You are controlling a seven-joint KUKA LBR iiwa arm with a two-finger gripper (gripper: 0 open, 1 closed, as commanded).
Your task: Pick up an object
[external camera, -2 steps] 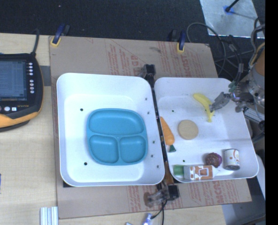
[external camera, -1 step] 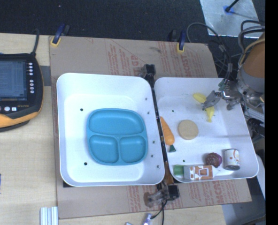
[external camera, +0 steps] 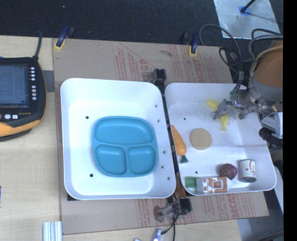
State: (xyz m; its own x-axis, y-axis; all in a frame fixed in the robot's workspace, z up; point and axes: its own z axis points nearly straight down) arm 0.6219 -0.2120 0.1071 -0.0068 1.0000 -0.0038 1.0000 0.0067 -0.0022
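The gripper [external camera: 232, 109] hangs over the right bin [external camera: 188, 92], right at a yellow banana [external camera: 217, 109] that lies above and right of the tan round cookie [external camera: 201, 138]; I cannot tell how wide it stands. The carrot [external camera: 178, 141] lies left of the cookie.

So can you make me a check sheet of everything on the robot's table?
Surface: cardboard sheet on a wooden bench, held by clamps, bearing two white bins.
Job's things: right bin holds a banana, round cookie, carrot, small box, dark red ball and cup.
Clutter: left bin holds a blue divided plate.
Grippers: gripper sits right over the banana; fingers too blurred to judge.
Cables: black cables loop behind the arm.
Surroundings: control tablet on the left, dark floor behind.
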